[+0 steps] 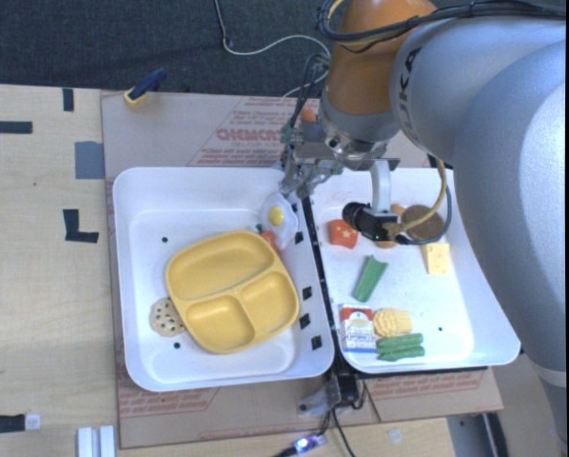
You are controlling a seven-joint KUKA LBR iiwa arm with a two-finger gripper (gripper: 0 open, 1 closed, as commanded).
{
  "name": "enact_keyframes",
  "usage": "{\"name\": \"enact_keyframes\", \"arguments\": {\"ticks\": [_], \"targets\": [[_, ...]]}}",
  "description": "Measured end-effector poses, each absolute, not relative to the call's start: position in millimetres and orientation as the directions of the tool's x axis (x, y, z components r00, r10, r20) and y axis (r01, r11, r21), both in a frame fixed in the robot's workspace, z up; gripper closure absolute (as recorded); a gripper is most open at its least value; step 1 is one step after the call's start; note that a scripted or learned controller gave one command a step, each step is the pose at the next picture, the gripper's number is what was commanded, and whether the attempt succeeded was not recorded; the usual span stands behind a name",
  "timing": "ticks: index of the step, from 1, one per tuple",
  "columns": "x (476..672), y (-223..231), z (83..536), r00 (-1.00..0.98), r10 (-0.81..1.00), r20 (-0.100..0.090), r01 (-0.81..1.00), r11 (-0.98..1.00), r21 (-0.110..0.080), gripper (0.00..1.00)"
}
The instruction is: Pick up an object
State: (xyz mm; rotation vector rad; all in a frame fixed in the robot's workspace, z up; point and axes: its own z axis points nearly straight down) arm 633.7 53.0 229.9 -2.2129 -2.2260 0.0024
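While the gripper (299, 181) hangs over the bins' divider — fried egg (276, 216) beside it.

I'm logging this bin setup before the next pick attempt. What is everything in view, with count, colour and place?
Bins: 2, white, side by side on cardboard.
Divided plate: 1, yellow, left bin.
Cookie: 1, tan, left bin, by the plate's left edge.
Fried egg: 1, white and yellow, left bin's top right.
Red piece: 1, red, right bin.
Green stick: 1, green, right bin centre.
Cheese wedge: 1, yellow, right bin.
Corn: 1, yellow, right bin front.
Green beans: 1, green, below the corn.
Carton: 1, red and white, beside the corn.
Clip: 1, blue and yellow, bench top left.
Gripper: 1, dark, above the egg.
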Motion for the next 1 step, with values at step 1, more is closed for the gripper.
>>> {"name": "enact_keyframes", "arguments": {"ticks": [1], "targets": [[632.4, 75.7, 216.7, -0.004, 1.000, 0.000, 1.000, 0.004, -0.004, 1.00]]}}
